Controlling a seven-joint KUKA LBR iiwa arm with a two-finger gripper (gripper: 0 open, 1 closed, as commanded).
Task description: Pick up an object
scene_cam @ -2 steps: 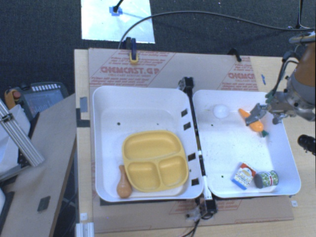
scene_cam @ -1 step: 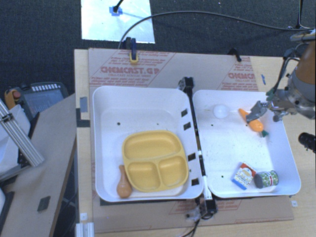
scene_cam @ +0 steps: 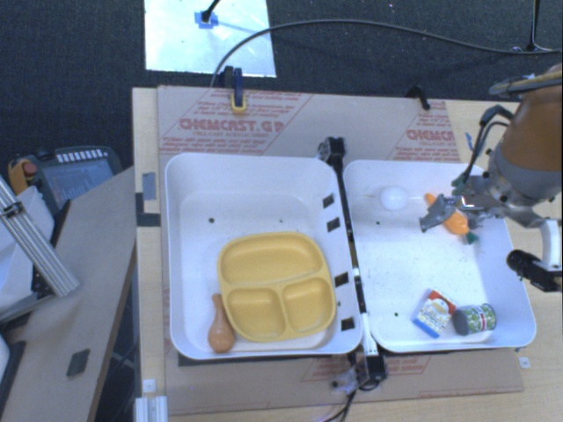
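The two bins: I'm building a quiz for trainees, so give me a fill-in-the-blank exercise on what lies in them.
The yellow divided tray lies in the ___ bin.
The tray has ___ compartments.
The white ball lies in the ___ bin.
The can lies right beside the small ___.

Missing words: left; three; right; carton

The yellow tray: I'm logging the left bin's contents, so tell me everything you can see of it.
The yellow tray is a rounded, plastic-looking plate with three compartments, one long across the top and two smaller below, all bare. It lies flat, slightly rotated, in the left bin toward its front. A tan pear-shaped object touches its lower left edge.
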